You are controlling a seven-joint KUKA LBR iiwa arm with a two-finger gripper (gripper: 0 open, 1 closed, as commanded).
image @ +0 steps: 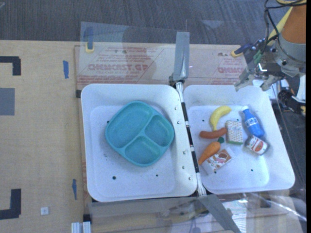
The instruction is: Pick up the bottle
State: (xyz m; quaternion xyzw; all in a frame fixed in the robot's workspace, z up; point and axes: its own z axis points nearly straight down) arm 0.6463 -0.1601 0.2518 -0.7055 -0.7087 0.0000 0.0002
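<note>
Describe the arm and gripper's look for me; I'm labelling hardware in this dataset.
The arm enters at the camera view's upper right: a broad orange band over a grey wrist section. Black and yellow cables loop above and beside it. The gripper is a small grey metal assembly with thin pale fingers, with a blue and yellow fitting at its left side. No lettering is readable.

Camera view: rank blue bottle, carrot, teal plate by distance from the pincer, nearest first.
From the pincer above the right bin's far right corner:
1. Blue bottle, right bin, right side.
2. Carrot, right bin, left side.
3. Teal plate, left bin.
</note>
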